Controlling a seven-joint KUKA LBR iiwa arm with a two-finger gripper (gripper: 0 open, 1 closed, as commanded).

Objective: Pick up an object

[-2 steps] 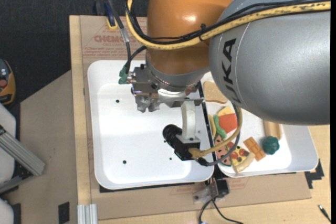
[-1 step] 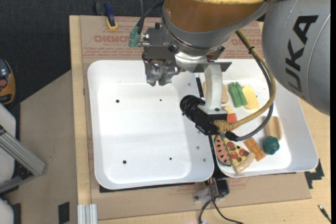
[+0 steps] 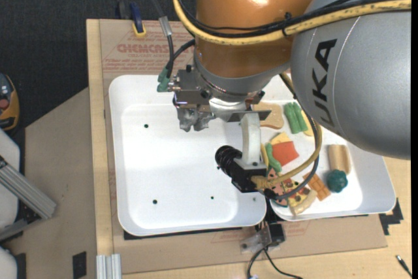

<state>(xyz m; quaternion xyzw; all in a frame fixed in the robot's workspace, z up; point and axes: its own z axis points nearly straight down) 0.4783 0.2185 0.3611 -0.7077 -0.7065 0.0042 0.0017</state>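
Observation:
My gripper [image 3: 191,118] hangs over the back part of the left white bin [image 3: 137,160], below the big orange band of the wrist. I see nothing between it and the bin floor. The right bin [image 3: 375,196] holds several toy foods: a green piece [image 3: 297,117], a tan flat piece [image 3: 273,118], a red-orange piece [image 3: 285,152], a tan cylinder [image 3: 338,157], a teal ball [image 3: 337,180] and a pizza-like slice [image 3: 292,194]. The arm hides the back of the right bin.
Both bins rest on a brown cardboard sheet [image 3: 104,75] with red print. A blue and yellow clamp [image 3: 136,19] grips the sheet's far edge. Metal framing [image 3: 23,189] stands at the left.

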